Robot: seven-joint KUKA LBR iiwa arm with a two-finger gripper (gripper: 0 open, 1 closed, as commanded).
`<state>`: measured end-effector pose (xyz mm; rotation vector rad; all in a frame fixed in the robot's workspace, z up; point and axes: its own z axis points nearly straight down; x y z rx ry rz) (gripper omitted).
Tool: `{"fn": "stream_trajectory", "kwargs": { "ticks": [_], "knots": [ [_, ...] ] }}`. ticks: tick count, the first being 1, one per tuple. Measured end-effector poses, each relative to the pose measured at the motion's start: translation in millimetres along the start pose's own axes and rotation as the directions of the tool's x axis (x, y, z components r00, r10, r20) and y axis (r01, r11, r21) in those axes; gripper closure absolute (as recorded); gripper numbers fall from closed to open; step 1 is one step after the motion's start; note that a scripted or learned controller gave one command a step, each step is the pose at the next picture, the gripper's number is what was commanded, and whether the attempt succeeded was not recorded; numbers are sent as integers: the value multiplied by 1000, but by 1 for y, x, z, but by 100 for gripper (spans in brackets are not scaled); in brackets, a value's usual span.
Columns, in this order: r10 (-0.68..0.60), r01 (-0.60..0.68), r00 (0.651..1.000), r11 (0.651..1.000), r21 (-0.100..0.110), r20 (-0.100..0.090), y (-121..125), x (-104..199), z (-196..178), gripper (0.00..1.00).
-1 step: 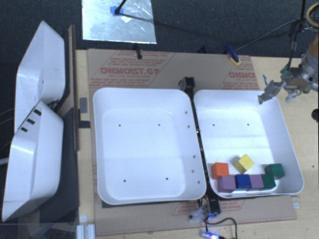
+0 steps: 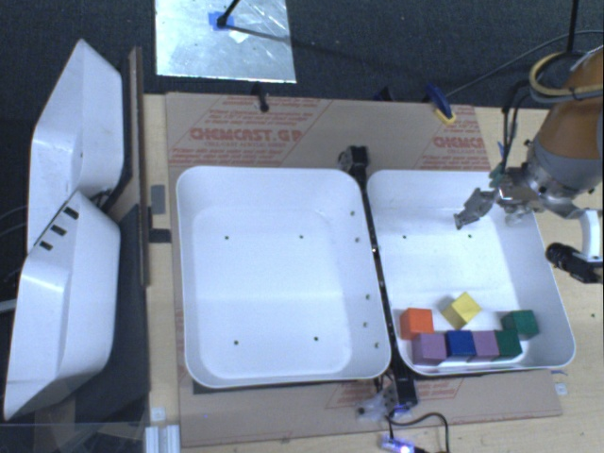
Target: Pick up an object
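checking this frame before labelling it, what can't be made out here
- Grey two-finger gripper, camera view: too small and blurred to tell its state.
- Grey arm with orange band: cut off by the right edge.
- Small green block in the right white bin: partly hidden behind neighbouring blocks.

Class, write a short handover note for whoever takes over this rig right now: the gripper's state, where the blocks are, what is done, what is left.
Gripper: above the right bin's far half, holding nothing visible.
Blocks: clustered at that bin's near edge: orange block, yellow block, green block, blue block, two purple blocks.
Done: nothing picked yet.
Left: descend on one block, grip, lift.
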<state>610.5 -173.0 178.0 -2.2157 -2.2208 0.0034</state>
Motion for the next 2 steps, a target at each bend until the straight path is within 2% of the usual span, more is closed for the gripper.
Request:
{"fn": "stream_trajectory", "kwargs": {
  "ticks": [1,2],
  "knots": [
    [1,-1,1000,1000,2,0,6,1,92,0],
    [3,-3,1000,1000,-7,3,27,-29,91,0]
  ]
}}
